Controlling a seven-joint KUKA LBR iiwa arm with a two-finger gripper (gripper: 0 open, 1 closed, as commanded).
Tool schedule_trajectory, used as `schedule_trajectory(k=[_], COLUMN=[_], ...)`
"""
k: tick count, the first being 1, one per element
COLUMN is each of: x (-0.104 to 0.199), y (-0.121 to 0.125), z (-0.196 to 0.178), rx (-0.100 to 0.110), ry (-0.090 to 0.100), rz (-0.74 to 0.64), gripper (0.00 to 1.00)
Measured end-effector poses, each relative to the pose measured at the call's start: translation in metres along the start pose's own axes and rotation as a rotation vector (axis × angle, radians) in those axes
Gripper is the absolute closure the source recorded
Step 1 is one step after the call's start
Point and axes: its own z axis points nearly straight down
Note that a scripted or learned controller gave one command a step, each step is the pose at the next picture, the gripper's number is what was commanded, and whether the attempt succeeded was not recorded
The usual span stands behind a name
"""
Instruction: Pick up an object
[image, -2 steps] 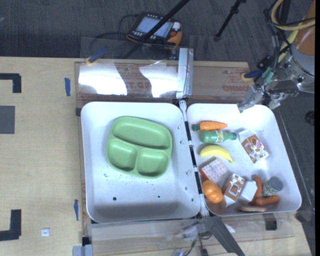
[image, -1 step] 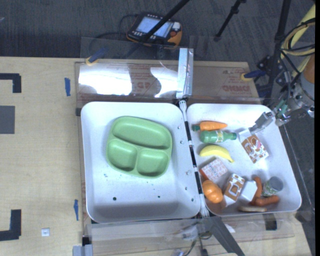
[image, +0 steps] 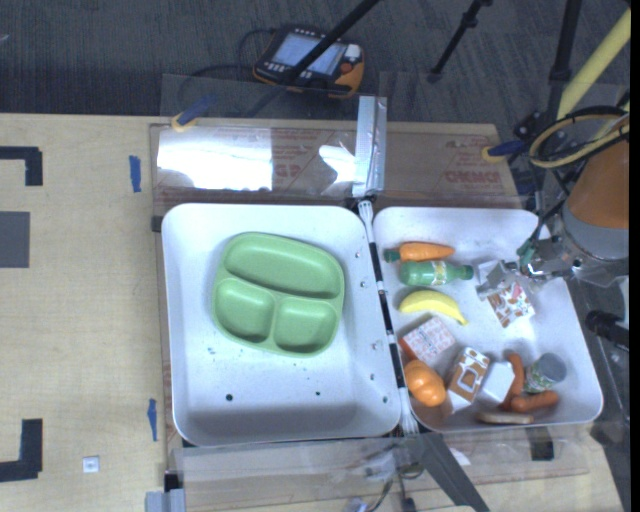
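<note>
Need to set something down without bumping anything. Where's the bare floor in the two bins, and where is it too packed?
Left bin: bare floor all round the green divided plate, widest along the near edge. Right bin: a small patch between the banana and the candy packet. Its near end is crowded, from the orange to the can.

The arm (image: 600, 205) reaches in from the right edge, its orange band uppermost and the grey wrist section just below it. The gripper (image: 535, 260) sits at the arm's lower left end, pointing down and leftward; its tips are too small and cluttered to read.
</note>
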Motion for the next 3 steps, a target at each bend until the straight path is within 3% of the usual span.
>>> schedule_trajectory(k=[1, 2, 3], x=[-0.002, -0.002, 0.138], y=[0.020, 0.021, 0.046], z=[0.048, 0.037, -0.050], rx=[-0.002, -0.005, -0.001], ry=[0.000, -0.002, 0.000], rz=[0.030, 0.032, 0.013], gripper=[0.00, 1.00, 1.00])
